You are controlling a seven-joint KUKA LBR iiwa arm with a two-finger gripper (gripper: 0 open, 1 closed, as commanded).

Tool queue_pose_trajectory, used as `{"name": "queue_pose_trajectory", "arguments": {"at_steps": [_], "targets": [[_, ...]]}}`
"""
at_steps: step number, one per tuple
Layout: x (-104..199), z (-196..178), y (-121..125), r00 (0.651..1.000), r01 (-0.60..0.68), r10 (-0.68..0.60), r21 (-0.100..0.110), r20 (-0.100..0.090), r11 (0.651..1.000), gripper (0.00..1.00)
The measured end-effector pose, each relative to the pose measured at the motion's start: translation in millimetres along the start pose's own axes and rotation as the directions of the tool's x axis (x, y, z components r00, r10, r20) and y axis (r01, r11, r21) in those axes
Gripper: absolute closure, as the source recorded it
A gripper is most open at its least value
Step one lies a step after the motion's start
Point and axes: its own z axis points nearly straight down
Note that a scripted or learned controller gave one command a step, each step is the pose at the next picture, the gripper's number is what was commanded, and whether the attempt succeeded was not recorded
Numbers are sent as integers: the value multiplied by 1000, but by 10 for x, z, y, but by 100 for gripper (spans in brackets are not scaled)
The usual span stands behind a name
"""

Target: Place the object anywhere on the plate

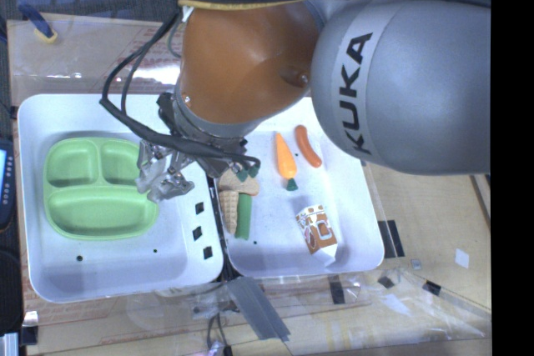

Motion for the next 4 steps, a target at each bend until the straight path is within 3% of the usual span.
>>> {"name": "queue_pose_trajectory", "arguments": {"at_steps": [1, 2, 3, 4], "targets": [[469, -143, -804, 928, 374, -374, 0, -1, 928, 100], [16, 1454, -559, 886, 463, -463, -17, -11, 886, 100], [205, 521, -366, 611, 791, -791, -2, 0, 611, 100], [-303, 1622, 58, 554, 832, -832, -19, -1, 554, 100]]}}
